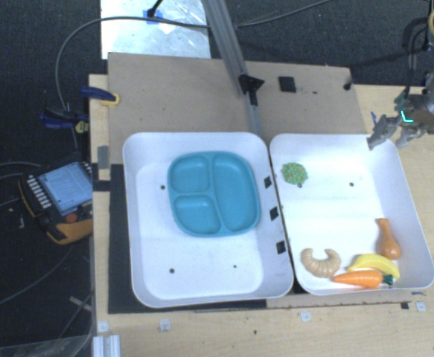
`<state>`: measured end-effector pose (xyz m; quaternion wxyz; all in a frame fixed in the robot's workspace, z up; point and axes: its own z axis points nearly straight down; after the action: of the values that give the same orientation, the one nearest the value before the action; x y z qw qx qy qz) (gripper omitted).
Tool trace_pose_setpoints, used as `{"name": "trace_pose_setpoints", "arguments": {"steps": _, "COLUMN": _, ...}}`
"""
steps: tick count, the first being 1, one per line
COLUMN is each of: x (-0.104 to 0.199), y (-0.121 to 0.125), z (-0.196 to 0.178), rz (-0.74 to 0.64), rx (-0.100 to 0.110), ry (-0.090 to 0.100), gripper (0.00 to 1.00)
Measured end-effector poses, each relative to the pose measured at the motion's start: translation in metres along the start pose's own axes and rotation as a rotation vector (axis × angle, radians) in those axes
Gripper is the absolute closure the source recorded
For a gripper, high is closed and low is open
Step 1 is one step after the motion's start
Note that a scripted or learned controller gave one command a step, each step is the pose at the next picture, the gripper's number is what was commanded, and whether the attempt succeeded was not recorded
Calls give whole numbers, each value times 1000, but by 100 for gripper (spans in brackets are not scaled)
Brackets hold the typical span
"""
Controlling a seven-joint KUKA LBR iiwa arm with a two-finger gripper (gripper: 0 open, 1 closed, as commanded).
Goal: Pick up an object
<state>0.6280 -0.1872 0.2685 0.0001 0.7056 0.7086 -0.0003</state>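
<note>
Right bin point(336, 199): one broccoli point(294, 173), croissant point(320, 262), banana point(376, 264), carrot point(359, 278), gourd point(386, 238). Left bin point(146, 229): one plate point(213, 193). Gripper point(390, 132) is spread open, holding nothing.

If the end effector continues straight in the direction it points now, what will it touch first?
Probably the right bin: the end effector hangs at its far right corner, pointing down and left toward the rim or bare floor there. The green piece lies well beyond. Depth is unclear.
</note>
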Motion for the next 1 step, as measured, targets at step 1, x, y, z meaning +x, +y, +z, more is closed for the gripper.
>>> {"name": "trace_pose_setpoints", "arguments": {"steps": 1, "x": 0, "y": 1, "z": -2, "rz": 0, "rx": -3, "ry": -1, "gripper": 0}}
